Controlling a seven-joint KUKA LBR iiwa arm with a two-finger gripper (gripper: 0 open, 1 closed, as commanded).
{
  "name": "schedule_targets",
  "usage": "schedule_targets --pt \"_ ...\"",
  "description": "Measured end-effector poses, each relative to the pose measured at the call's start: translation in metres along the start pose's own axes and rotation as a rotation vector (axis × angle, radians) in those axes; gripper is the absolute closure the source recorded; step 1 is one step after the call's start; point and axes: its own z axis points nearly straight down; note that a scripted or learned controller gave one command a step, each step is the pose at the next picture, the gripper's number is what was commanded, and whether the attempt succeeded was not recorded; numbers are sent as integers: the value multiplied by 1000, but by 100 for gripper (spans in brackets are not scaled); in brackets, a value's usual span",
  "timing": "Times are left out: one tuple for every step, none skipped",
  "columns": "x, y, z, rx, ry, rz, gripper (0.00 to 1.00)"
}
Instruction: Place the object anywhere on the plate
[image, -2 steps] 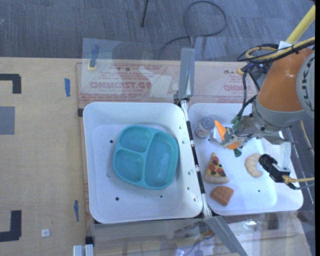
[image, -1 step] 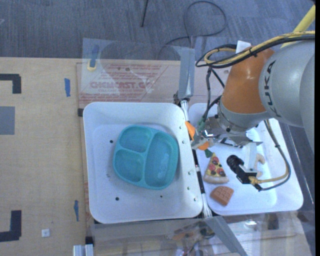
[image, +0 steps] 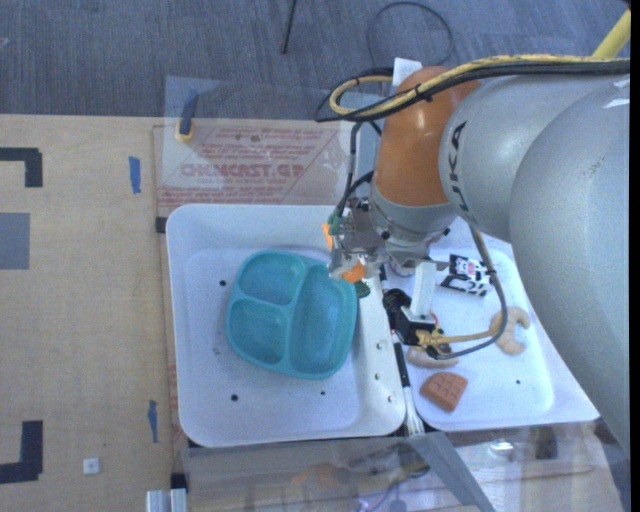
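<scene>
Camera view shows the gripper by the teal plate, pinching something small and orange. It looks light and hard, easy to drop.

Plate: teal plastic, smooth, faint sheen; bins: white plastic, smooth, matt; bench: pale wood-grain board, matt; arm: grey casing, smooth, satin, with glossy orange band; waffle-like piece: tan, ridged surface

The grey arm reaches in from the right, its orange band sitting directly above the wrist. The wrist points steeply downward, so the gripper hangs below it. Whether its jaws are apart or together cannot be made out.
</scene>
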Motion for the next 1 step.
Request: schedule_targets --pt "0 0 0 0 0 0 0"
